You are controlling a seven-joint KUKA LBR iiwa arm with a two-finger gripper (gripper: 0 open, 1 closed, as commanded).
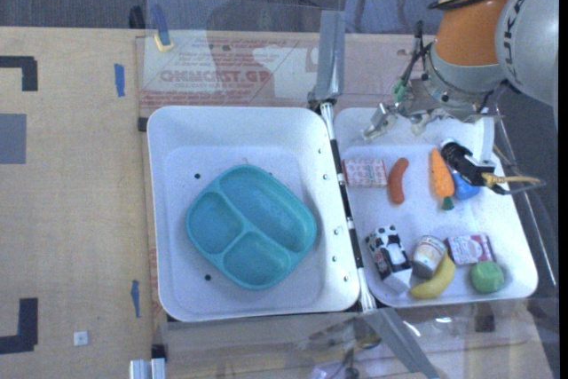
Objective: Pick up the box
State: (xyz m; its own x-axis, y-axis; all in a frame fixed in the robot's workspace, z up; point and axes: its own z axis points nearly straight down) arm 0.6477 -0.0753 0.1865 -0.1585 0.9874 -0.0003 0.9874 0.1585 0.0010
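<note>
Now, gripper (397, 115) hanging over the right bin's (524, 257) far edge, fingers spread and pinching nothing, pink box (365, 172) lying just below it, sausage (398, 179) beside the box.

My gripper (401, 115) hangs over the right bin's (524, 255) far edge. The box (365, 172) lies just left of a sausage (398, 179); the divided plate (251, 226) sits in the left bin (169, 146).
</note>
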